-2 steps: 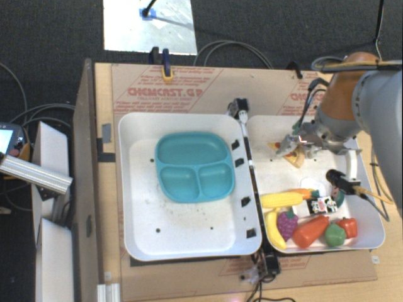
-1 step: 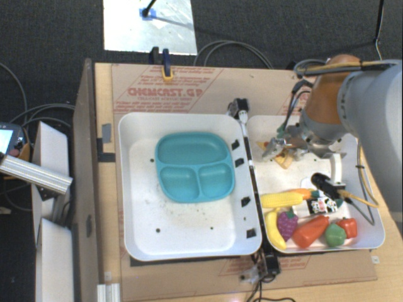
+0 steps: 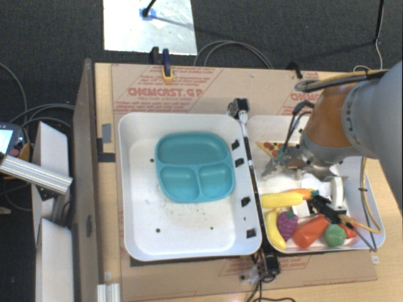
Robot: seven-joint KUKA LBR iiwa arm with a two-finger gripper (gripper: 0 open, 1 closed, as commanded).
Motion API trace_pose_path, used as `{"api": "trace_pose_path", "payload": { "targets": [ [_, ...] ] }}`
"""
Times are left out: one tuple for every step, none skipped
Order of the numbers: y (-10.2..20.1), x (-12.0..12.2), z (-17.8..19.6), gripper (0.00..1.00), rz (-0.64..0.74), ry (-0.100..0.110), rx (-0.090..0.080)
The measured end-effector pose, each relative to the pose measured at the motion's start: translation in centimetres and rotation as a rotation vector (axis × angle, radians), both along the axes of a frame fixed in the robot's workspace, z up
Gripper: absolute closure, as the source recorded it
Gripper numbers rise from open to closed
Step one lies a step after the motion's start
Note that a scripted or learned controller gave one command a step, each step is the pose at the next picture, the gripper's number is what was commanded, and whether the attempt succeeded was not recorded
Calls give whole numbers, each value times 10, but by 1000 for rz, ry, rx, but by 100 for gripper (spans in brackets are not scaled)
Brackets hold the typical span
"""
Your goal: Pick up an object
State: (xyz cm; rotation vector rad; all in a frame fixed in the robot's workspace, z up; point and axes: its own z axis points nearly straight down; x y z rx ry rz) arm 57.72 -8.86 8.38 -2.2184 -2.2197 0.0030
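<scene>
- two shallow white bins sit side by side on a cardboard-covered bench; the left bin [image 3: 141, 231] holds a teal divided plate [image 3: 194, 167] near its middle.
- the right bin [image 3: 371, 203], at the lower right of the frame, holds a cluster of toy food: a yellow banana [image 3: 283, 199], a purple grape bunch [image 3: 288, 224], an orange-red carrot-like piece [image 3: 310, 232], a green round piece [image 3: 334, 234], and a pizza slice [image 3: 272, 148] higher up.
- these look like light, stiff, smooth plastic pieces, likely slippery; the banana seems the easiest target, best pinched across its narrow middle.
- the grey and orange arm enters from the right, its gripper [image 3: 281, 164] low over the right bin, between the pizza slice and the banana.
- how far the jaws stand apart cannot be told; the wrist hides them, and nothing can be seen held.
</scene>
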Motion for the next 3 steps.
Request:
{"api": "trace_pose_path", "payload": {
  "targets": [
    [-3, 66, 2, 0, 6, -11, -2],
    [-6, 64, 1, 0, 2, -6, -2],
    [-8, 88, 0, 0, 5, 22, 0]
  ]
}}
